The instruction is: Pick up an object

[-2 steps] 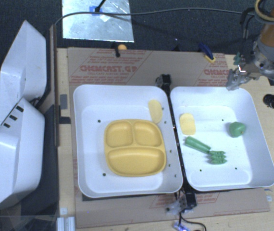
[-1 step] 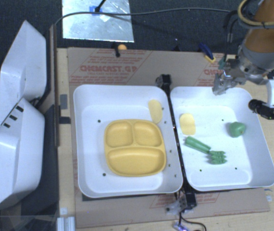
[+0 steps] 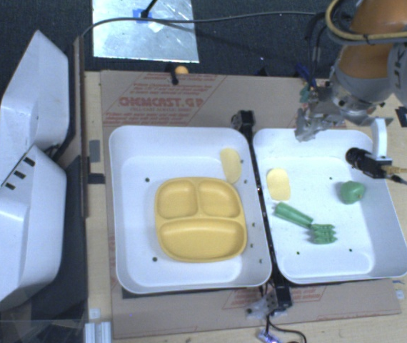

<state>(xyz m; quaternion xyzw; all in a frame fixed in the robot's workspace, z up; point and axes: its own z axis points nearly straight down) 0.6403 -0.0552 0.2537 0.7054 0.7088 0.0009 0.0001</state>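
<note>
I've got the gripper (image 3: 309,128) over the top edge of the right bin (image 3: 375,263); I can't tell how its jaws stand. Nearest target, the pale yellow piece (image 3: 278,184), lies below and slightly left of it, long axis running up-down the frame

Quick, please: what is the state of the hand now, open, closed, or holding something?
Hand: cannot be told; it is above the right bin's far edge.
</note>
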